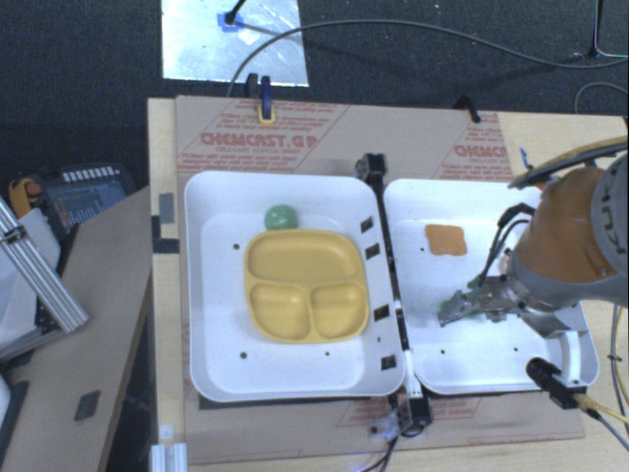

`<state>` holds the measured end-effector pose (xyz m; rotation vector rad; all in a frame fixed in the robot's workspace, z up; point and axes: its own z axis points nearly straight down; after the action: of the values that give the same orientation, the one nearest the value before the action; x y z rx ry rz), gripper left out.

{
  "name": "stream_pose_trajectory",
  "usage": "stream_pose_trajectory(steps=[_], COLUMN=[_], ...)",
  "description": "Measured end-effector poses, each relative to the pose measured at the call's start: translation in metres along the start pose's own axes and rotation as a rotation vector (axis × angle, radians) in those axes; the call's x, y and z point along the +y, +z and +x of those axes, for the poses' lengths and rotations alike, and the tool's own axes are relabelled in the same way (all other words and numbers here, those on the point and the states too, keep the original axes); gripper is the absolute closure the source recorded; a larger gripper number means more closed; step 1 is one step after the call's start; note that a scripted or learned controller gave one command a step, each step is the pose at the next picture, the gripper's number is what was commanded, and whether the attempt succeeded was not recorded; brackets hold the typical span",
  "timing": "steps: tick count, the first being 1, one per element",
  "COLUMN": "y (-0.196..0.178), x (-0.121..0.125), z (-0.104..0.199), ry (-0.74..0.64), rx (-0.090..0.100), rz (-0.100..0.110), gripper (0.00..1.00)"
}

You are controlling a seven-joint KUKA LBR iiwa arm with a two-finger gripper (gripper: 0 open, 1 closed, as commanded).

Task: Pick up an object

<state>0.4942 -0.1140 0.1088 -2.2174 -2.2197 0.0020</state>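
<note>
Lowest in the frame, the gripper (454, 310) hung over the bare floor of the right bin (491, 367); whether its jaws stood wide or narrow could not be told. Nothing sat between them. The nearest pickable thing — an orange flat piece (445, 240) — lay up-bin, apart, so the arm likely needed to travel there before descending. Counted: two bins, one orange piece, one green ball (281, 216), one yellow divided tray (302, 285) in the left bin (221, 362).

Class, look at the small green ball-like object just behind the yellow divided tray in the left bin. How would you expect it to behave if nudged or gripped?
The green object looks rounded, so it would probably roll when nudged. The yellow tray in front might stop it.
</note>
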Motion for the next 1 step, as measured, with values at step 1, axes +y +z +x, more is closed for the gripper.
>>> stream_pose_trajectory(steps=[1], y=[0.0256], x=[0.0004], z=[0.0004], ry=[0.0], rx=[-0.001], rz=[-0.003], gripper=[0.0])
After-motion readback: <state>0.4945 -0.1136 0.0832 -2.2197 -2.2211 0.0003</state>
